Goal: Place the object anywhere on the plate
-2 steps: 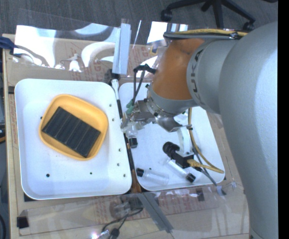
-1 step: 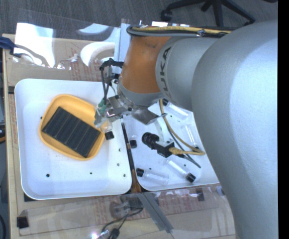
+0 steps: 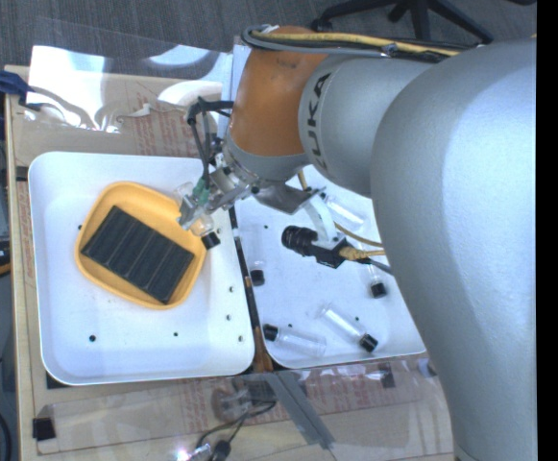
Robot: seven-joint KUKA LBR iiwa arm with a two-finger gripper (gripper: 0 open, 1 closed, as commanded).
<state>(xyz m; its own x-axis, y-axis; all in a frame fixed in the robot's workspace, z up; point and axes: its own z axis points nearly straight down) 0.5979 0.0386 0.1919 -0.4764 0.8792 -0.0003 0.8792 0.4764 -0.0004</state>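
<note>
In the left bin (image 3: 48,344) the yellow plate (image 3: 101,214) with its dark ribbed insert lies toward the far side, its long axis slanting, and the gripper (image 3: 200,209) hovers at its right rim, seemingly pinching a small clear object (image 3: 196,198), though its opening is unclear.
</note>
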